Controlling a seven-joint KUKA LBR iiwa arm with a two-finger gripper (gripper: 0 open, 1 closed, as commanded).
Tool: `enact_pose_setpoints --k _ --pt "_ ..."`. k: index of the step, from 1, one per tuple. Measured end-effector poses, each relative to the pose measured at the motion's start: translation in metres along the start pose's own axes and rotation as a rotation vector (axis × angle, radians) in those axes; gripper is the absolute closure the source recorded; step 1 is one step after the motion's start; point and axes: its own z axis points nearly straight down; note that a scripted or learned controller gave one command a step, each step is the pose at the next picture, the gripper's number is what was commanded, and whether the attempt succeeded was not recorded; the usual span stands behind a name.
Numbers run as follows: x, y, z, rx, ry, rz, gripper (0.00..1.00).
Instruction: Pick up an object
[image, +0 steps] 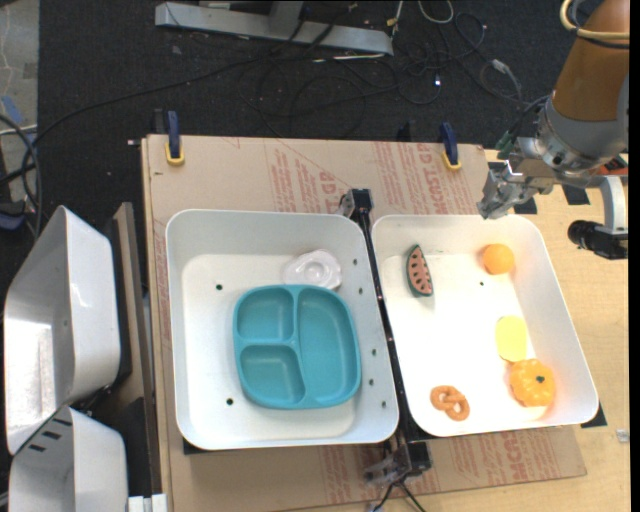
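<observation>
The right bin (560, 300) holds a watermelon slice (418, 270) at its back left and an orange ball (497, 259) at its back right. A pale yellow piece (511, 338), an orange pumpkin-like toy (531, 384) and a small pretzel (450, 402) lie toward the front. My gripper (497, 200) hangs above the bin's back right corner, just behind the orange ball and apart from it. Nothing shows between its fingers.
The left bin (190, 300) carries a teal divided plate (297, 346) and a clear plastic lid (312, 269). Blue and yellow clamps (174, 140) hold the cardboard base at the back. Two white tubs (60, 320) stand off the bench at the left.
</observation>
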Motion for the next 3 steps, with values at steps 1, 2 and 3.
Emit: enact_pose_setpoints --k 1,2,3 --pt "0.058 -0.018 0.013 0.008 0.002 -0.003 1.00" --pt "0.110 -0.024 0.011 0.007 0.002 -0.004 1.00" --pt "0.162 -0.028 0.013 0.007 0.002 -0.005 1.00"
